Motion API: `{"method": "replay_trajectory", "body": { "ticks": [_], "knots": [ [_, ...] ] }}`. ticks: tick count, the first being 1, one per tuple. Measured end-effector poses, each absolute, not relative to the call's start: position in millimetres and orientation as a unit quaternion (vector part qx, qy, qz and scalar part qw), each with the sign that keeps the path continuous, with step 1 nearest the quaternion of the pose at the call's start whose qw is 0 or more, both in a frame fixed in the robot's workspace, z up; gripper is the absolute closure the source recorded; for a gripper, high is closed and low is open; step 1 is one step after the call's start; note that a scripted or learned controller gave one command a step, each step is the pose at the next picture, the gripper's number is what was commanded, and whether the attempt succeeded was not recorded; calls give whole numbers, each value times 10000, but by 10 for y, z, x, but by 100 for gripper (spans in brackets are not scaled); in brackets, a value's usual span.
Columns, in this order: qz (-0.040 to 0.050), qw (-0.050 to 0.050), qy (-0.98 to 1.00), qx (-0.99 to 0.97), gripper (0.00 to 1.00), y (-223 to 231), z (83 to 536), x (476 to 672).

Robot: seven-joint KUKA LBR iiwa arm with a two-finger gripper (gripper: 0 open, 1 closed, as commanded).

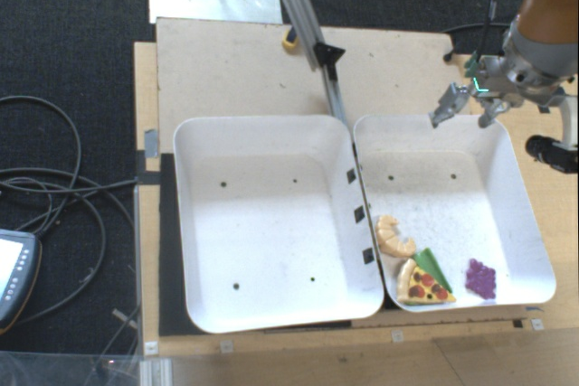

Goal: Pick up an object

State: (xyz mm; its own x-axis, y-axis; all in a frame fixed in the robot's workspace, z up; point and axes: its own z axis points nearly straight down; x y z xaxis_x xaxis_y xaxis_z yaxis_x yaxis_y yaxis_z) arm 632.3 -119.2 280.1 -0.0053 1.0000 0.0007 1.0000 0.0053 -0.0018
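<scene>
My gripper point(468, 109) hangs over the far rim of the right bin point(507, 158), open, with nothing between its two grey fingers. Down at the near end of that bin lie three small toys. A pale croissant point(394, 237) sits by the divider. In front of it lies a pizza slice point(423, 285) with a green piece point(433, 268) resting against it. A purple grape bunch point(481, 278) lies to their right. All of them are well below the gripper in the view.
The left bin point(262, 221) sits beside the right one, sharing a divider with black tabs. A slanted metal pole point(298, 4) crosses the back of the bench. Cables and a pendant lie on the floor at the left.
</scene>
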Motion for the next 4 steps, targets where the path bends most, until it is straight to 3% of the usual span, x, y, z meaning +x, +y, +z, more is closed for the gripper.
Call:
{"method": "replay_trajectory", "body": {
  "ticks": [1,4],
  "knots": [
    [-6,-7,-7093,-7050,0,-1192,2824,6329],
    [13,17,-7071,-7071,0,-1279,1171,6422]
  ]
}}
